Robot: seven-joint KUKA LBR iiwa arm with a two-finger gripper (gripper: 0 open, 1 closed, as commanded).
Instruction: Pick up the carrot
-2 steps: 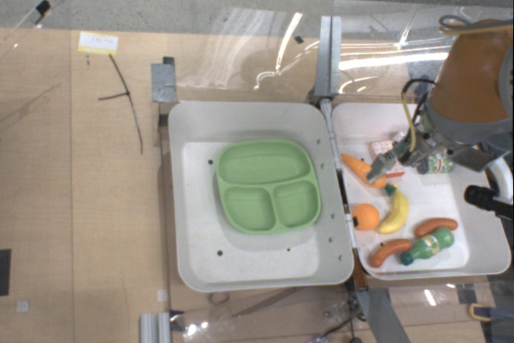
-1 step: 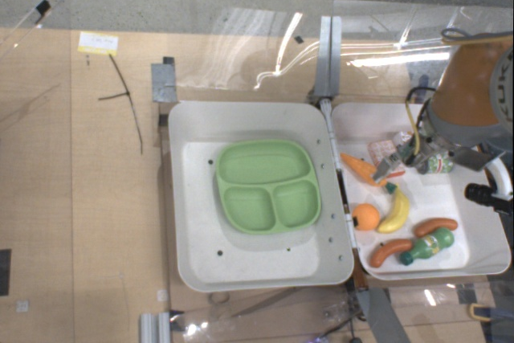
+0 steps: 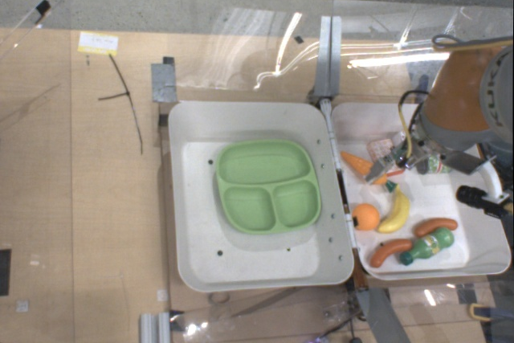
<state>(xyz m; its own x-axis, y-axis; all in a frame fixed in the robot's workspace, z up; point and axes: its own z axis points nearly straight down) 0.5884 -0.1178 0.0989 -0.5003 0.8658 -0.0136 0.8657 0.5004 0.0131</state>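
Your open floor in the left bin is a bare band around the green tray, widest at left and near. The right bin is tight: the carrot lies by its left wall, with the gripper just right of it. Near of them the orange, banana, two sausages and green bottle crowd the floor. The divider stands between the bins.
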